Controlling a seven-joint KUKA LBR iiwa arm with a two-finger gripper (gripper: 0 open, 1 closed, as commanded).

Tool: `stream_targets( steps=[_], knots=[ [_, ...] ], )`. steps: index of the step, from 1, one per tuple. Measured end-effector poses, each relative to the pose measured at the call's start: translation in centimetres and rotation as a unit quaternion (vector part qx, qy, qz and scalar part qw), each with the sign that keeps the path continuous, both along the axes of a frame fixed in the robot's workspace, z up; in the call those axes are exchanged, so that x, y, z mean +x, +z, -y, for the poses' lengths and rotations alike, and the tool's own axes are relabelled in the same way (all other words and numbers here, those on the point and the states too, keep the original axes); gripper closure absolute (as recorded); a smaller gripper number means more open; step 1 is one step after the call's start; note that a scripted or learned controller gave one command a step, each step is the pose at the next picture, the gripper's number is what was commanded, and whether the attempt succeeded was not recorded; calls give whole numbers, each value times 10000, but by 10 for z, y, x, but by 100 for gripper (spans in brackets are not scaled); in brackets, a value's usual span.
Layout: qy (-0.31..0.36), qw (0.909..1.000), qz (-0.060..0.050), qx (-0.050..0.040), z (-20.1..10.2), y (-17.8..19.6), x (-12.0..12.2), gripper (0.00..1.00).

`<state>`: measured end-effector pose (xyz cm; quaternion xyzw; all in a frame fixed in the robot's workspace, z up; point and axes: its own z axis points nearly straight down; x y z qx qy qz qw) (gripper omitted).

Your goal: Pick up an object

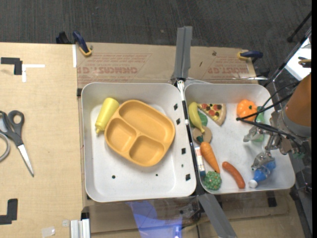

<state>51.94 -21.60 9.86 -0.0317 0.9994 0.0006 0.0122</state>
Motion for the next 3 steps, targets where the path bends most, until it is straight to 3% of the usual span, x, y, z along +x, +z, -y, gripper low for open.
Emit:
stream_targets(
  steps=[1,2,3],
  knots=[
    [-460,9989,-91,-4,-18,-5,72,0],
    [-724,9974,-47,0,-17,-3,-27,0],
    [-967,9953,-100,4,-62,-6,52,0]
  ],
)
